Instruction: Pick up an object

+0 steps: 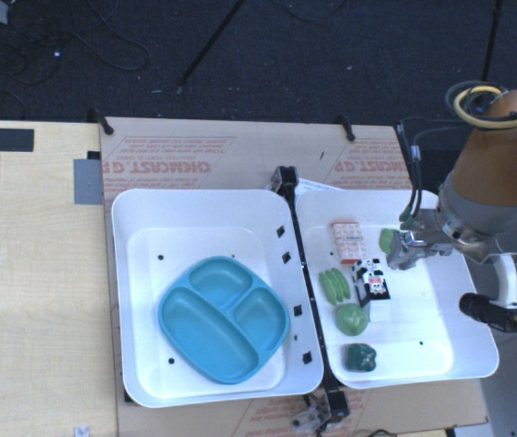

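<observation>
Nothing had been lifted yet: the gripper (404, 248) hovered just right of the orange packet (348, 238); its jaws' state I couldn't tell.

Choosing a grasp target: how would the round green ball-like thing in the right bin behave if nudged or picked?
The green ball looks rounded, so it may roll. It touches neighbours, so fingers could jostle them. Probably light.

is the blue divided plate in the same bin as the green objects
No, the blue divided plate lies alone in the left bin, while the green objects sit in the right bin.
</observation>
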Action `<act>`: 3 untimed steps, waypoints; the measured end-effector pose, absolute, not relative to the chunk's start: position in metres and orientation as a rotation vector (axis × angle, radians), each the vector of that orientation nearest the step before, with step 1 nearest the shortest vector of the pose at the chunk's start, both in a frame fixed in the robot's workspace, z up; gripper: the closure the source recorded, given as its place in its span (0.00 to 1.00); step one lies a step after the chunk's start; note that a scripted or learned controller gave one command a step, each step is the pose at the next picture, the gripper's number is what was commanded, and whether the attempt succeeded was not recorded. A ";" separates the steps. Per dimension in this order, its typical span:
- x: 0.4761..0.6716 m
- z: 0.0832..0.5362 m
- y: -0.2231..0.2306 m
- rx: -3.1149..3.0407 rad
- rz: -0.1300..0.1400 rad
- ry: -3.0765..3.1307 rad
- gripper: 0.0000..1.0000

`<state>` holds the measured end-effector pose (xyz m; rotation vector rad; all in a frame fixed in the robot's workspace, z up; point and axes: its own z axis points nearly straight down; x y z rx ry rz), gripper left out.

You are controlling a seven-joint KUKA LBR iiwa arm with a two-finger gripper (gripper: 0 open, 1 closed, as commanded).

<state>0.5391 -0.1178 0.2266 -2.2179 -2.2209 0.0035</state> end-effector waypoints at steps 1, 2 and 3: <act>0.539 0.199 -0.118 -2.215 0.010 -2.215 1.00; 0.548 0.204 -0.065 -2.211 0.007 -2.221 1.00; 0.535 0.204 -0.016 -2.210 0.009 -2.220 1.00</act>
